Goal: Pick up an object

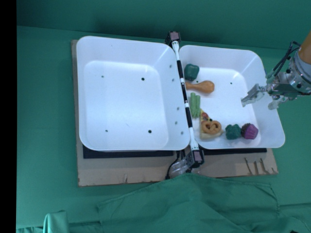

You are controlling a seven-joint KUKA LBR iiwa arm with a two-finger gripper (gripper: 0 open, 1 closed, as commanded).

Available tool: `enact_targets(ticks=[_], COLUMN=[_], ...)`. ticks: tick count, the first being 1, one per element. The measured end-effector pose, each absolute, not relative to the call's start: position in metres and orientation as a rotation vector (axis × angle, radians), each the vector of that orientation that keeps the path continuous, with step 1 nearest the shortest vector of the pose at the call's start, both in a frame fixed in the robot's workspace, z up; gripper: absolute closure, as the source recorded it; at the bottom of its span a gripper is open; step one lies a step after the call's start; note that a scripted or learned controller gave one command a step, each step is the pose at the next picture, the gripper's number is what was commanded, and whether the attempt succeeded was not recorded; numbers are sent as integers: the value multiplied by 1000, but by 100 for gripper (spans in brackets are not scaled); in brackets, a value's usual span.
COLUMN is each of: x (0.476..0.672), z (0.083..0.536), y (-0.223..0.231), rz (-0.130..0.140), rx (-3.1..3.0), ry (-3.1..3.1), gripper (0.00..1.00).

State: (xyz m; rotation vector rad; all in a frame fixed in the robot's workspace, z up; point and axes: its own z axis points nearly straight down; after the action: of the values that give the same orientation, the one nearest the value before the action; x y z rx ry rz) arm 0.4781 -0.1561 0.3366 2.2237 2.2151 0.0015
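My gripper (263, 98) hangs over the right bin's (228, 55) right side, its two fingers spread apart with nothing between them. In that bin lie a dark green pepper (191, 71), an orange drumstick-shaped toy (201, 86), a light green stalk (195, 105), a pretzel on a pale slab (211, 128), a teal lump (233, 131) and a purple lump (249, 130). The purple lump sits below and slightly left of the gripper. All the objects rest on the bin floor.
The left bin (126, 93) adjoins the right one along a black-and-white divider bar (183, 96). Both stand on a cardboard sheet (121, 176) on green cloth. A fold of green fabric (194, 208) lies at the front.
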Motion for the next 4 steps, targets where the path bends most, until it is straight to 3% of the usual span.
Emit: enact_targets(ticks=[1,2,3,4], x=[479,466,468,492], z=[349,250,267,180], y=[-157,-163,-164,-160], rz=[6,-7,5,5], rx=[2222,2232,2222,2222], ry=[2207,2219,2206,2212], gripper=[100,100,100,100])
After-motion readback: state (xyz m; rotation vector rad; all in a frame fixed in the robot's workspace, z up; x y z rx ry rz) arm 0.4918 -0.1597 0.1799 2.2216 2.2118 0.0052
